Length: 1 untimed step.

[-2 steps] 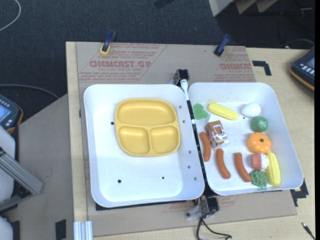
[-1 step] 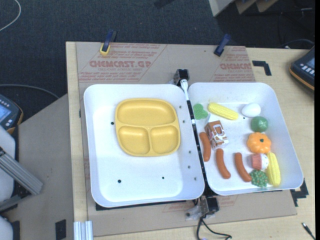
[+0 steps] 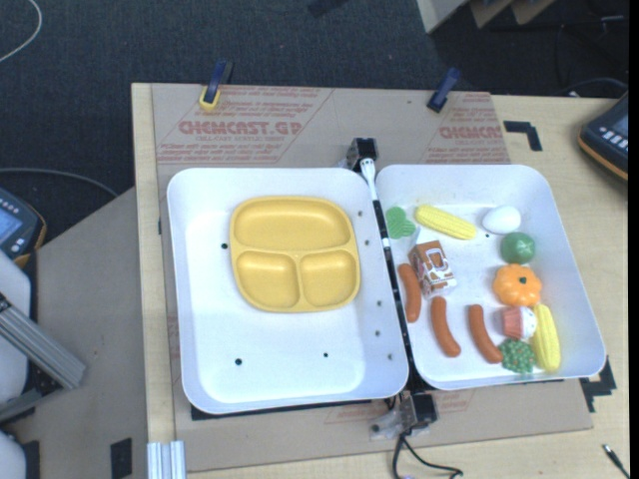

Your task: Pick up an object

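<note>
I cannot tell my gripper's state. The toy foods lie crowded in the right bin [image 3: 559, 193]; I'd choose the isolated corn cob [image 3: 445, 223], descending straight across its width.

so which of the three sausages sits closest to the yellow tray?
The leftmost sausage, lying along the right bin's left wall beside the carton. The other two lie further right.

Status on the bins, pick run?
Nothing picked yet. Toy food sits loose in right bin: corn cob, pumpkin, sausages. Yellow divided tray in left bin.
</note>
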Available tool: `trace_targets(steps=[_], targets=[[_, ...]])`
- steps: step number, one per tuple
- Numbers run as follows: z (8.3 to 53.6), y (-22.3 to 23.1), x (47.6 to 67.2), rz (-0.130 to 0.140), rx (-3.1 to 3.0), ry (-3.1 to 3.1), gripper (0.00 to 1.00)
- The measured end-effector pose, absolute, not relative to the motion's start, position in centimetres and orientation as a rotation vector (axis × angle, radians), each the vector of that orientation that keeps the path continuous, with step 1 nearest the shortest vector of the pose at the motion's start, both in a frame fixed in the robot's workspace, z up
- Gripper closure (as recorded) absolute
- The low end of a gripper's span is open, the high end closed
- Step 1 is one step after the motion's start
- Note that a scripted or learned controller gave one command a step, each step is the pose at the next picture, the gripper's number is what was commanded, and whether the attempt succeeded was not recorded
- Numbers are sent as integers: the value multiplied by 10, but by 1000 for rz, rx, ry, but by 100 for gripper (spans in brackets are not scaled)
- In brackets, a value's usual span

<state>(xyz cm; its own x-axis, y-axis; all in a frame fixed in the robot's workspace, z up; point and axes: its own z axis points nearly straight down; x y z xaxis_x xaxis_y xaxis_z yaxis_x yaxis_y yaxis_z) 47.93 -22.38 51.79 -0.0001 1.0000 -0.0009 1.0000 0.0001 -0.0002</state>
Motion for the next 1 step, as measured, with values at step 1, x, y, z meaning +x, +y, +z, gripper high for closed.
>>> trace_targets(steps=[1], targets=[[529, -224, 480, 1, 2216, 2218, 100]])
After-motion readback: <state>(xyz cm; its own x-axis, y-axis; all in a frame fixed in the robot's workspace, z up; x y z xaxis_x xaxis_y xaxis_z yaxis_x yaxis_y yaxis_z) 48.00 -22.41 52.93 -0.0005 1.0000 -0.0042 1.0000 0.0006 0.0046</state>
